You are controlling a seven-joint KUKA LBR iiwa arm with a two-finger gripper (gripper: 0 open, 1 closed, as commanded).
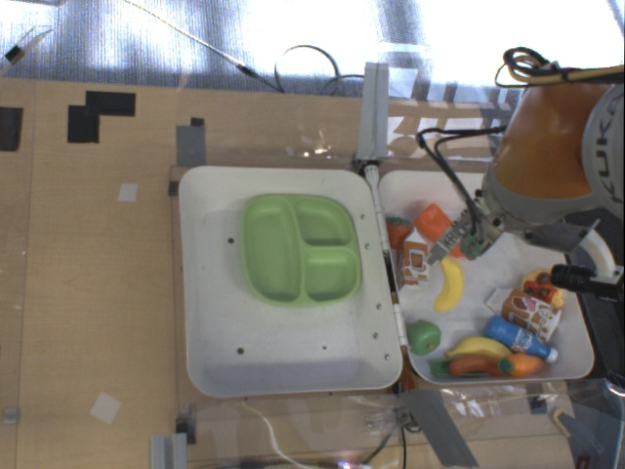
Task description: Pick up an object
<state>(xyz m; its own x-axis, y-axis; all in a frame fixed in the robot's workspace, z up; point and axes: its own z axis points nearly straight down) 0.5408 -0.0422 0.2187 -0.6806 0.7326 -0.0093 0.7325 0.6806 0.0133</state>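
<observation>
I see the gripper point(459, 237) low in the right bin point(582, 360), its fingers around the top corner of an orange-and-white carton point(433, 225), so the pincer looks narrowed on that carton, though the view is too coarse for me to be sure of a firm hold. Taking the carton as my landmark: a second small carton with a printed label point(414, 261) lies just below and left of it, a red-orange toy point(396, 231) sits just to its left against the bin wall, and a yellow banana point(449, 285) lies just below it, near the fingertips. Further below the carton I see a green round fruit point(424, 336), and beyond that, along the bin's near edge, a second banana point(479, 346), a reddish sausage-like piece point(473, 364) and an orange carrot point(524, 364). To the lower right of the carton lie a blue bottle point(520, 338) and an orange snack packet point(531, 312). Well to the left of the carton, the left bin point(210, 360) holds a green divided plate point(299, 248). The grey arm with its orange band point(547, 149) rises up and to the right of the carton
</observation>
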